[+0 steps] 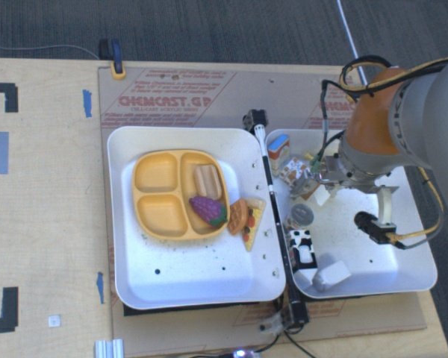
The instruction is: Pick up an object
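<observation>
A small crumpled packet [295, 171] of clear, shiny wrapping with brownish contents lies in the upper left part of the right-hand shallow white bin [411, 271], and it seems to be the item nearest the gripper [319, 176]. The gripper sits just beside its right edge, low over the bin floor; the view is too cluttered there to tell whether the jaws are apart or together, or whether they touch the packet.

Just above the packet stands a small blue-and-white container [278, 145] with a red patch, close to the bin's left wall. Below the packet lies a round grey metallic disc [302, 215], then a black-and-white patterned block [302, 246] near the divider, and a white rounded block [331, 274] near the bin's lower edge.

The grey arm [425, 121] enters from the right and bends down over the right bin, its orange band [372, 118] above the wrist, with black cables looping around it. A black cylindrical fitting [373, 227] with a yellow cable hangs below the wrist over the bin's middle.

In the left-hand white bin [172, 274] rests a yellow plastic compartment tray [178, 194]. A beige toy sausage [206, 178] lies in its right compartment with a purple toy grape bunch [207, 209] just below it. A brown and yellow toy food piece [245, 217] leans against the tray's right rim. Both bins stand on the light wooden bench [45, 222].
</observation>
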